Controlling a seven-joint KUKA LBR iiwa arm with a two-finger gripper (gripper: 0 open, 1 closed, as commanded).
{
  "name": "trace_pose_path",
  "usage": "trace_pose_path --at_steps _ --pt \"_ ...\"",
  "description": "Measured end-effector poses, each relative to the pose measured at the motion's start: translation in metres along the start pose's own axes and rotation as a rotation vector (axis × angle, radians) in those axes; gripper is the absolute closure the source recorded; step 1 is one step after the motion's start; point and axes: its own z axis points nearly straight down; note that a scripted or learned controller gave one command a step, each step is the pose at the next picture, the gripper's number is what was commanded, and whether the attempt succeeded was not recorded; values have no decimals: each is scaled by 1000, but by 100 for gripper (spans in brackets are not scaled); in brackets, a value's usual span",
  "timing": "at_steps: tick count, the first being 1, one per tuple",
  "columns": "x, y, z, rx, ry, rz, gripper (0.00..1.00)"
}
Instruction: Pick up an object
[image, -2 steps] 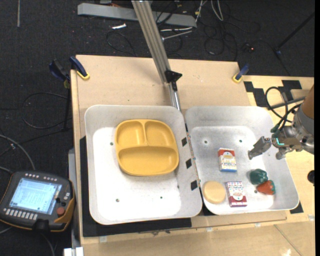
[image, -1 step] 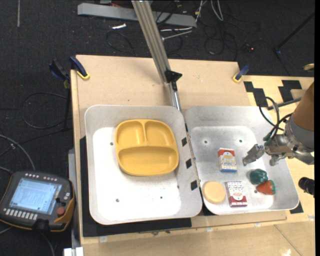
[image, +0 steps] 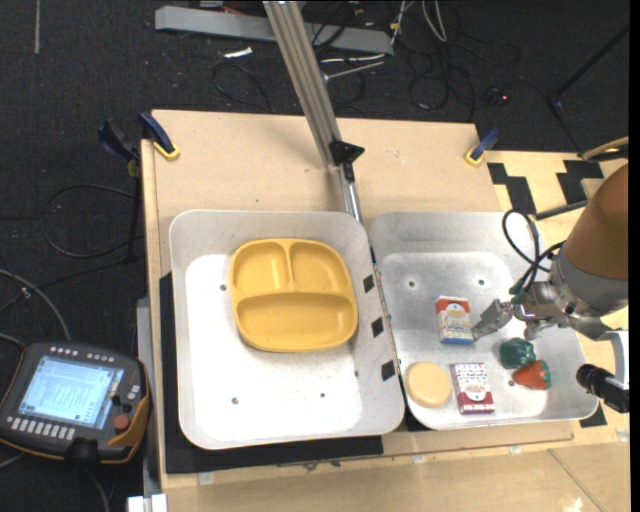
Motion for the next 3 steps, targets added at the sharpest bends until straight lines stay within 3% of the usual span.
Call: trace_pose_path --at_steps 1,2,3 --pt "1 -11 56 2 1 1 0" --pt "1 -9 43 -4 -1 0 100" --pt "1 -15 -17 -9 -3 -2 100"
